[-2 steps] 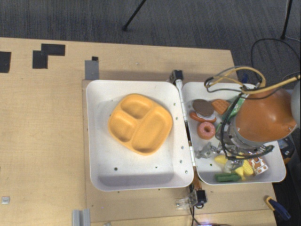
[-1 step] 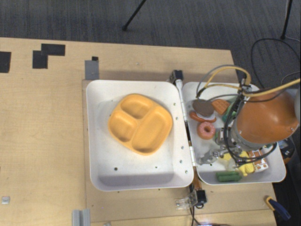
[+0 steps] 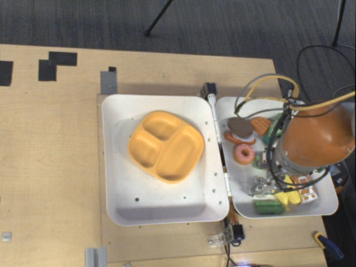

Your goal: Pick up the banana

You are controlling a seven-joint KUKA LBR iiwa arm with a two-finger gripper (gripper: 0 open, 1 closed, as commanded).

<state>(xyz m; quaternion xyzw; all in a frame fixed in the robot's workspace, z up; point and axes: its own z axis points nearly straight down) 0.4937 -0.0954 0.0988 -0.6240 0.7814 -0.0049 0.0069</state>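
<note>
Yellow banana (image 3: 290, 196), orange-yellow plate (image 3: 166, 146)

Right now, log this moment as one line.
arm: over right bin | gripper: low among toys | banana: in bin, beside green toy | grasp: unconfirmed

Wooden bench (image 3: 50, 166) bears two white bins (image 3: 119, 160) side by side

Matt pale wood bench (image 3: 50, 149); two smooth white plastic bins (image 3: 167, 213), faintly glossy; a smooth, matt yellow-orange plastic plate (image 3: 166, 146); a glossy orange band (image 3: 320, 138) on the arm; and ribbed dark carpet (image 3: 111, 15).
</note>
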